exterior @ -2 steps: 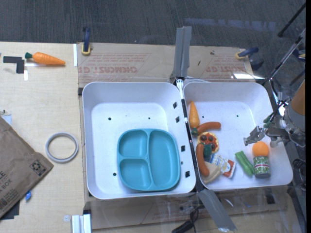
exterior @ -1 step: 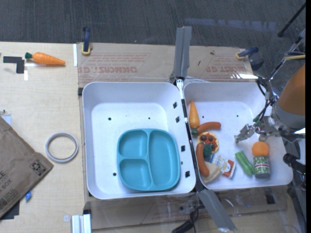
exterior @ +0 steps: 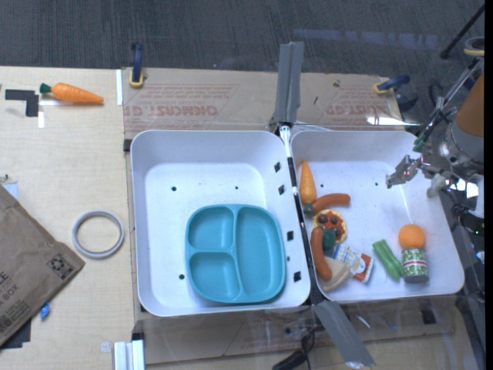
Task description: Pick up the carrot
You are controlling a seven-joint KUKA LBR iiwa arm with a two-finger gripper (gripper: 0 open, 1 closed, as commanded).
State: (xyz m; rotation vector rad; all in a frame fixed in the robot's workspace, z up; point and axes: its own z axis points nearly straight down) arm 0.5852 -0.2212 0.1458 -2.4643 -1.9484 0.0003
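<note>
Against the right bin's [exterior: 454, 280] left wall lies the carrot [exterior: 307, 180], tip up; likely light, stiff and smooth, best gripped across its thick middle. Beside it crowd a sausage [exterior: 331, 201] and pizza slice [exterior: 331, 223]; the wall hinders access. The pincer [exterior: 418, 174] hovers well apart, jaws apparently spread, empty.

Teal divided tray [exterior: 235, 254] in left bin [exterior: 154, 206]; tape ring [exterior: 98, 233], cardboard box [exterior: 27, 272] on bench at left.
</note>
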